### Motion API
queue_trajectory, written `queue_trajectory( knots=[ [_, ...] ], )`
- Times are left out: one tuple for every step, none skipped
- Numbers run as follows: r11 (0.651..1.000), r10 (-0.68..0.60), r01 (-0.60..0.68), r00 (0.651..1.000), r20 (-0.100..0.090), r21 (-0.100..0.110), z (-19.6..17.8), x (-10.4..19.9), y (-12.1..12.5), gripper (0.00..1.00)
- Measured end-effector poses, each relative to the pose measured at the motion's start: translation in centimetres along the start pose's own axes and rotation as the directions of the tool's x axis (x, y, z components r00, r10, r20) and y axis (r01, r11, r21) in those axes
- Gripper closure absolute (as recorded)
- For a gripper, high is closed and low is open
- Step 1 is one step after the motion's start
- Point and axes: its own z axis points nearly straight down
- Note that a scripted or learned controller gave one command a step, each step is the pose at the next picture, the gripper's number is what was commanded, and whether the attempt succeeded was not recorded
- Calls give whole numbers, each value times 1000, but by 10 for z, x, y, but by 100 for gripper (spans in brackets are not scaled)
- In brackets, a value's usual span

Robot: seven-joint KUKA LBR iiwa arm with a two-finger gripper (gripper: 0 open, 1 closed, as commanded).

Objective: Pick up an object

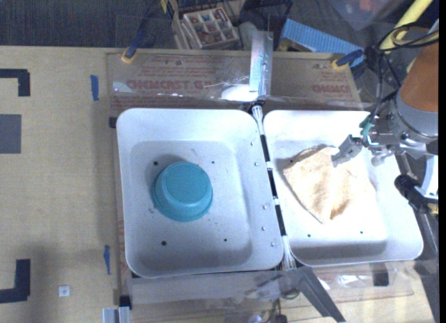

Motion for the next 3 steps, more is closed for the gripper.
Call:
queue_trajectory(
  knots=[
    [999, -35, 35, 999, 1, -1, 107, 23, -34, 0],
    [997, -82, 82, 997, 0, -7, 131, 23, -28, 0],
    [997, -82, 82, 997, 0, -8, 131, 23, -28, 0]
  ],
)
